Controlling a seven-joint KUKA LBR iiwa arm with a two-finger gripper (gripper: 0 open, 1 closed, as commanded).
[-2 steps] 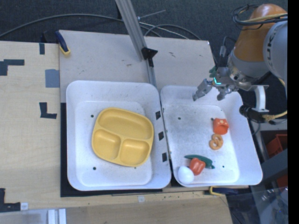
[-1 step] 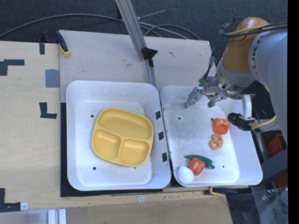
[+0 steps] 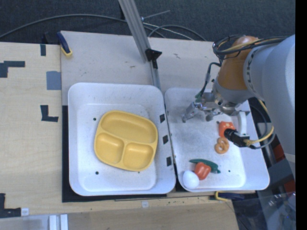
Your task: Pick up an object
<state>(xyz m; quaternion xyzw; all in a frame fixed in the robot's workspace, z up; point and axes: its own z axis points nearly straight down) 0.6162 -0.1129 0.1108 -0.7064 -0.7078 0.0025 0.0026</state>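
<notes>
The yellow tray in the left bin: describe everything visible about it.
The yellow tray is a rounded-corner divided plate that looks like smooth plastic, with three compartments: one long one along its far side and two smaller ones on the near side. It lies flat, open side up, turned slightly askew, near the middle of the left bin. All three compartments hold nothing. Only the bin floor touches it; the gripper is apart from it, over the right bin.

- Floor (image 3: 201,4): dark grey carpet along the top, w/ thin cables (image 3: 96,18) lying on it.
- Table (image 3: 24,128): light wood top, w/ grey and dark tape marks (image 3: 53,80) at the left.
- Paler board (image 3: 105,61) on the table, under both bins.
- Metal rail (image 3: 134,20) runs slanted from the top edge down to the board.
- Light: even, soft shadows.
</notes>
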